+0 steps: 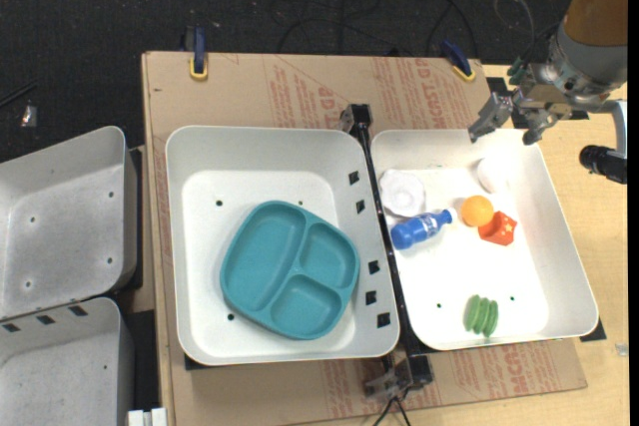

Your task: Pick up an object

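Nearest item: green piece [481,314], lying at the near end of the right bin [564,244], apart from the rest.
Left bin [190,214]: holds a teal tray [290,267] with three compartments, flat on the floor.
Cluster: blue bottle [421,228] on its side, its cap end toward an orange ball [477,211]; a red piece [498,228] just beside the ball, seemingly touching it.
White things: a round cup [403,192] just above the bottle, and a small white lump [489,175] near the far wall, hard to make out against the bin.
My gripper [507,123]: fingers spread, nothing between them, hovering above the far rim of the right bin.
Step in hand, as I judge it: the approach; no grasp made yet, every item lies loose in its bin.
Closest target: the white lump, just below my fingers.
Next move calls for: settling on one item, centring over it, descending with fingers wide, then closing.
Risk: ball and red piece sit so close that a grab there may catch both or push one aside.
Easier choice, I think: the green piece, alone with room around it.
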`<control>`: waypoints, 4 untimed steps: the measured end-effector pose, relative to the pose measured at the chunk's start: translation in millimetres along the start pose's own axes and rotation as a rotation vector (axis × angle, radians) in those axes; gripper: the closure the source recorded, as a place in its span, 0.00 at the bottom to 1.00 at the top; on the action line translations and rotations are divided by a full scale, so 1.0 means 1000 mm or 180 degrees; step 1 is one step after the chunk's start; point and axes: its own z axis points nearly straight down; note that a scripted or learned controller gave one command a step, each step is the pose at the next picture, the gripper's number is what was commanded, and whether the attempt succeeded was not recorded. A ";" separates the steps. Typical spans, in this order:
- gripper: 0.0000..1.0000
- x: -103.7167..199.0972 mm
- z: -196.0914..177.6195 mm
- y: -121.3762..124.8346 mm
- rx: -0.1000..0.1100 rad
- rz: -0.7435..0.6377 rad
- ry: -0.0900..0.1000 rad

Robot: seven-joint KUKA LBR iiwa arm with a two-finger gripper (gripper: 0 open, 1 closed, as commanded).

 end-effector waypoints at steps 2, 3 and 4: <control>0.00 -0.004 0.037 0.006 -0.0029 -0.0002 -0.0006; 0.00 -0.014 0.092 0.008 -0.0025 0.0002 -0.0004; 0.00 -0.016 0.135 0.008 -0.0029 -0.0001 -0.0004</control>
